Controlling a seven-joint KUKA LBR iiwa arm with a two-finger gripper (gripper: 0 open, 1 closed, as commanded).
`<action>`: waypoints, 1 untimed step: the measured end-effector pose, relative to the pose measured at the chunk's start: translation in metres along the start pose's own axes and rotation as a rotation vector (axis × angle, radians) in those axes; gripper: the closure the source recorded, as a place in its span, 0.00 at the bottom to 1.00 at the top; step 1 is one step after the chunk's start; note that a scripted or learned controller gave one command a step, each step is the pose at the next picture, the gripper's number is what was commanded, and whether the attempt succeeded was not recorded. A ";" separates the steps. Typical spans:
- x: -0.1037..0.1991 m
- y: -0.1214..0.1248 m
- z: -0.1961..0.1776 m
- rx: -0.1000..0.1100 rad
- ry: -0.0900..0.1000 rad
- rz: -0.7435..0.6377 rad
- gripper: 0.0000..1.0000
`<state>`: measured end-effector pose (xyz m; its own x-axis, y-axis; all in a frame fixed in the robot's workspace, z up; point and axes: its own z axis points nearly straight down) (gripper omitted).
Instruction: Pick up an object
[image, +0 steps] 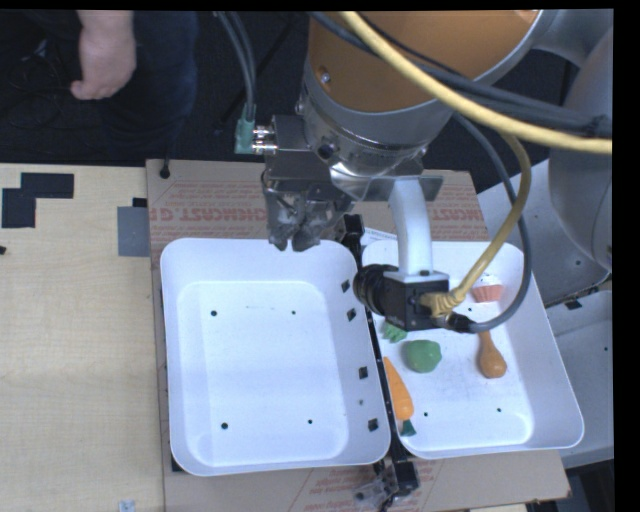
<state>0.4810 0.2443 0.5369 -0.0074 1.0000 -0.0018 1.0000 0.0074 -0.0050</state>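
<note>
My tool (297, 232) hangs over the left bin's (190, 300) far edge; I cannot tell its state. The objects — green lump (422, 355), carrot (398, 392), brown piece (489, 358) — lie in the right bin (545, 400). Descending here, I'd likely grasp nothing.

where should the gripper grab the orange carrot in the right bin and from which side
Grip the carrot across its thick middle, coming straight down from above. It lies flat and long, running along the right bin's left wall, so the jaws should close across its narrow width. That wall sits close beside it, leaving little room for the jaw on that side; the side toward the green piece looks more open.
</note>
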 end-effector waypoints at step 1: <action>-0.001 -0.005 0.017 0.001 -0.001 0.000 1.00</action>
<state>0.4755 0.2434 0.5197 -0.0070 1.0000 -0.0024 1.0000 0.0070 -0.0063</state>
